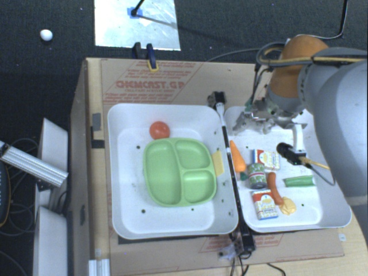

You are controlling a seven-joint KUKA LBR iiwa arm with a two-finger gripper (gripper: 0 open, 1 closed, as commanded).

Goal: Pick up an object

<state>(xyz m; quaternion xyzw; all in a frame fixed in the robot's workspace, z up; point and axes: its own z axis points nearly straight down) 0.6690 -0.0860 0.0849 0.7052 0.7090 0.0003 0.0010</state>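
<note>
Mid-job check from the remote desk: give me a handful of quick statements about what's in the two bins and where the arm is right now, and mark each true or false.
1. The green three-compartment plastic plate lies in the left white bin. True.
2. The round red-orange ball sits inside one of the plate's compartments. False: it rests on the bin floor just beyond the plate's far edge.
3. The orange toy carrot lies in the right white bin, close to the divider between the bins. True.
4. The gripper hangs over the left bin. False: it is over the far end of the right bin.
5. The small green-lidded can is in the right bin. True.
6. The carrot is clamped in the gripper. False: it lies on the bin floor, apart from it.
</note>
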